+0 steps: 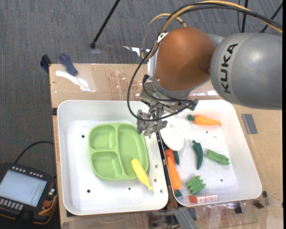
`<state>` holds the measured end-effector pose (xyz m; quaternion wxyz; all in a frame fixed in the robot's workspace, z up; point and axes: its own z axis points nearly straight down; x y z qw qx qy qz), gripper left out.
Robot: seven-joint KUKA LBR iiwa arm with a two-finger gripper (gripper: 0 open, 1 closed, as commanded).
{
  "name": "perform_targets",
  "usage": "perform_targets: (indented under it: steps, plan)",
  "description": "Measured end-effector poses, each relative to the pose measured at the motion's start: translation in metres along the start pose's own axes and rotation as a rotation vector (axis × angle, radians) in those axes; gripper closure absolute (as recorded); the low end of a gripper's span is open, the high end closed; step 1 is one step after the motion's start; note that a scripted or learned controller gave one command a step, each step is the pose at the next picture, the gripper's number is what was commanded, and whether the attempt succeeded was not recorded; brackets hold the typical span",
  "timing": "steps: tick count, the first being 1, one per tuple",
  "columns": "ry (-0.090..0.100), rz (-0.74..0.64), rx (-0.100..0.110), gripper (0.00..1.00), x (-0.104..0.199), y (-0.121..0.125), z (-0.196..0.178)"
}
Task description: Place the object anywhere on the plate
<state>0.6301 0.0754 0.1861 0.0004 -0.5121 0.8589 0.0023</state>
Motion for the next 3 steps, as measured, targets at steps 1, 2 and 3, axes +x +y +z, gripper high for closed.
perform_targets:
  steps: [1, 2, 3]
  plan:
    - [0.001, -0.237, 0.000, 1.00, -0.001, 0.059, 0.000]
    - [-0.002, -0.570, 0.003, 1.00, -0.022, 0.010, -0.044]
    - [-0.002, -0.636, -0.002, 1.00, -0.087, 0.035, -0.026]
